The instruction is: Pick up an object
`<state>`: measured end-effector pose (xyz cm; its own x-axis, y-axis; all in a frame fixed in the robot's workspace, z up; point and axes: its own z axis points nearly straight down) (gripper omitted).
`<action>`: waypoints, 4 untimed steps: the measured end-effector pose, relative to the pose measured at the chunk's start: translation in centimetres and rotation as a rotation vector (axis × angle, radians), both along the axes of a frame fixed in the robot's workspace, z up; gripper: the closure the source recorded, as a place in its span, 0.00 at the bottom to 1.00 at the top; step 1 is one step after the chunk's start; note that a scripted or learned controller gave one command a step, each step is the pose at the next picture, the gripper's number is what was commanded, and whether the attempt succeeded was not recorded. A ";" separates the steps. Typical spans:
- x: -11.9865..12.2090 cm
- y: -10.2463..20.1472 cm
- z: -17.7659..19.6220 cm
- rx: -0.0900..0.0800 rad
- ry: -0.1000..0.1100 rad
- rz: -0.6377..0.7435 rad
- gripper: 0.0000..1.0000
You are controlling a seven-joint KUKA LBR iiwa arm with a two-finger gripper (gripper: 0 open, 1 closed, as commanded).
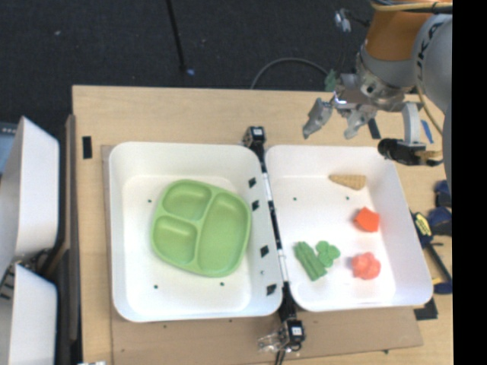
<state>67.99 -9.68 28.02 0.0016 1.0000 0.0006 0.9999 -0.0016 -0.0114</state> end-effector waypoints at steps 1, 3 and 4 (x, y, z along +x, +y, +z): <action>0.2 0.0 0.9 0.000 -0.013 0.002 0.00; -1.4 -1.2 -8.8 -0.003 -0.009 0.000 0.00; -2.2 -2.0 -13.8 -0.003 -0.010 0.000 0.00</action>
